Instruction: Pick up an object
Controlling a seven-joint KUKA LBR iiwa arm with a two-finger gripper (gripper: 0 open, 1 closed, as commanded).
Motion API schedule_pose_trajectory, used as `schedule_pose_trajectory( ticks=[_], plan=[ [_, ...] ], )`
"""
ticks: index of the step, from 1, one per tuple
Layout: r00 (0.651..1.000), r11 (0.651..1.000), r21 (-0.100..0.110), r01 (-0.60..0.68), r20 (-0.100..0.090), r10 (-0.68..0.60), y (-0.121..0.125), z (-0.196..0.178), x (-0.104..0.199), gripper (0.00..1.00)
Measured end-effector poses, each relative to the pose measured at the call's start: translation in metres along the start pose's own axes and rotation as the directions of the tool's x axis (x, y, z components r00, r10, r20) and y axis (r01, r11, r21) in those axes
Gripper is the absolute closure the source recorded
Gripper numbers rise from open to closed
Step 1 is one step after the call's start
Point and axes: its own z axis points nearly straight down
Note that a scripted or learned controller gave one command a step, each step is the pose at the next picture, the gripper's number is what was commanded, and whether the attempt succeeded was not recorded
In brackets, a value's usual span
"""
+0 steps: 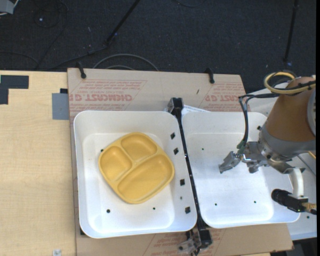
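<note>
Bench (26,159): You see one light wood bench top, with dark blocks near its far left corner.
Cardboard (149,92): One brown sheet lies under the bins, with red print on it.
Bins: You can count two white bins, side by side, touching along the middle.
Left bin (90,217): It holds one thing, the yellow plate.
Right bin (240,212): Its white floor has small dark dots on it. The gripper hangs over its right half.
Arm (290,121): One arm comes in from the right. You see its orange band, and one yellow ring of cable just above it.
Yellow plate (137,167): One plate, lying flat in the middle of the left bin. It has three parts: two small ones at the far side and one big one at the near side. It sits turned a bit, well apart from the gripper.
Gripper (232,161): One gripper, over the right bin, pointing left toward the middle divider. Nothing shows between its fingers. You cannot tell if the fingers are spread or pressed together; they look too small and dark.
Black divider (184,167): One dark strip runs between the two bins.
</note>
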Motion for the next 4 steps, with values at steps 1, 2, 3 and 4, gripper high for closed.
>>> schedule_pose_trajectory(
  ticks=[1,2,3,4],
  plan=[
    [1.000,1.000,-0.002,0.000,0.000,0.000,0.008,0.059,0.003,0.00],
    [1.000,1.000,-0.004,-0.002,0.001,0.002,0.008,0.081,0.003,0.00],
    [1.000,1.000,-0.006,-0.006,0.001,0.006,0.008,0.069,0.003,1.00],
    [1.000,1.000,-0.009,-0.006,0.002,0.006,0.005,0.026,-0.001,1.00]
  ],
)
